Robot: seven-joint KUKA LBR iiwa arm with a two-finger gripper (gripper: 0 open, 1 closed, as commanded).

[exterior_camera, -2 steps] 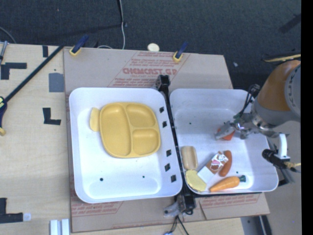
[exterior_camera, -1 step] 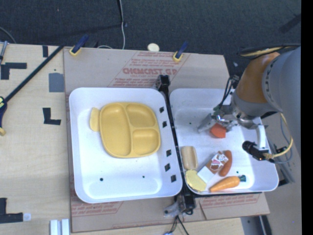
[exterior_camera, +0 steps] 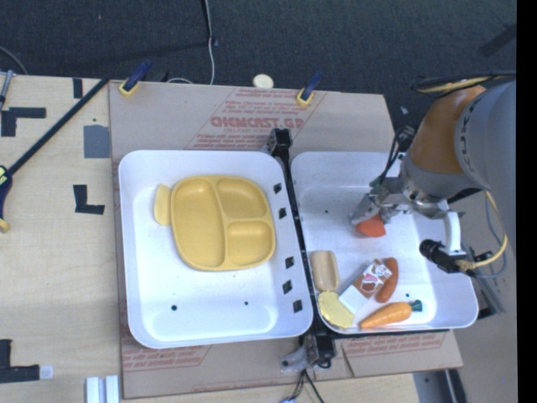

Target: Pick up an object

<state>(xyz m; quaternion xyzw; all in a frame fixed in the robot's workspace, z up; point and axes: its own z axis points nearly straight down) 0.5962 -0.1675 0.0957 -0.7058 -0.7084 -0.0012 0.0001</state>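
Note:
My gripper hangs low over the middle of the right bin. A small red-orange object sits right at its fingertips, partly covered by them. Whether it is held or lies on the bin floor I cannot tell. Along the right bin's front lie a tan bread roll, a yellow slice, an orange carrot, and a red sausage with a brown-and-white packet.
The left bin holds a yellow divided plate with a yellow piece beside its left edge. The arm's grey body with its orange band rises over the right bin's far right corner.

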